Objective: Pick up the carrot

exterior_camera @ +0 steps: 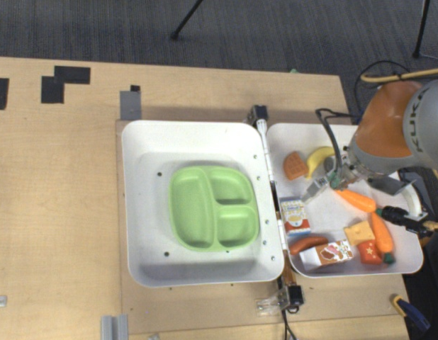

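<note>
Locating the carrot: the carrot (356, 200) lies flat in the right bin (414, 263), about mid-bin and slanted, with its leafy green end up-left and its tip down-right.
Neighbours: a second orange piece (381, 234), also carrot-like, lies just below it and runs almost upright in the view. A cheese wedge (358, 232) sits between the two, close to both. A banana (318, 160) and a cracker (295, 166) lie further up-left.
Gripper: the gripper (324, 183) hangs low over the bin, just beside the carrot's green end. I cannot tell from this angle whether it is apart or together, and nothing can be seen held in it.
Weight: it looks like a small toy carrot, so it is probably very light.
Stiffness: it is likely hard moulded plastic that will give little under a squeeze.
Surface: it looks smooth and tapered, so it is apt to slip or squirt out towards the thin tip.
Fragility: this seems low, and a firm grip should do no harm.
Where to grip: take it across the thick orange body, just below the green end and square to its long axis, not on the taper.
Risk: the cheese and the second orange piece crowd its lower end, so the upper half is the freer place to grip.
Left bin: the left bin (134, 190) holds a green tray (213, 205), well apart from the carrot.
</note>
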